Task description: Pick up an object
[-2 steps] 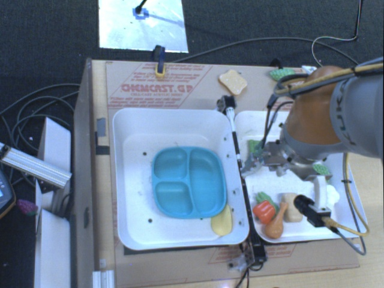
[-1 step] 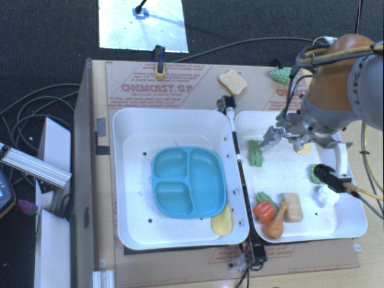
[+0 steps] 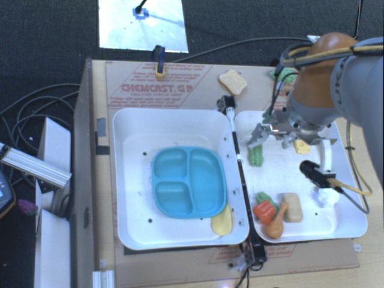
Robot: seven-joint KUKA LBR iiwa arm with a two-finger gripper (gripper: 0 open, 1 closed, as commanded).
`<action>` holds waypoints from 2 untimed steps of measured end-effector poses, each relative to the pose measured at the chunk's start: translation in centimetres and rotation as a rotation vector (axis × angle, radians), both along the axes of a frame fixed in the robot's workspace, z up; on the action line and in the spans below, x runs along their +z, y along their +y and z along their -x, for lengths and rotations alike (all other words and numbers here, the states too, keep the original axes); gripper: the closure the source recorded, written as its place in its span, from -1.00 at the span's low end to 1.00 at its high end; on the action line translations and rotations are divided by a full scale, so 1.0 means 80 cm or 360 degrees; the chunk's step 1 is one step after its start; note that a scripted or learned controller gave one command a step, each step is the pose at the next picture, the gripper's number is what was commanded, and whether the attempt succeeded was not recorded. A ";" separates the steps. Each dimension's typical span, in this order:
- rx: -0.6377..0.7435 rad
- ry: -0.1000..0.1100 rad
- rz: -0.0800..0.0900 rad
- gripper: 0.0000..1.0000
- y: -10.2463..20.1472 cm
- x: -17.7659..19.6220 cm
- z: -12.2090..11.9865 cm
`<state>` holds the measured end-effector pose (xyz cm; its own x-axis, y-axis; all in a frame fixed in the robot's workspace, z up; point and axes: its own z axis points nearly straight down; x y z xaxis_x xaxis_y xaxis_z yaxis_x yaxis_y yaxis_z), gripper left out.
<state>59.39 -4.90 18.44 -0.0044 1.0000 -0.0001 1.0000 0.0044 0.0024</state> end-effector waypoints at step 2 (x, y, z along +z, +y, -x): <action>-0.0005 0.0002 0.0000 -1.00 -0.051 -0.125 -0.035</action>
<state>62.19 -8.99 8.45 -0.0014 1.0000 -0.0003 1.0000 0.0014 0.0012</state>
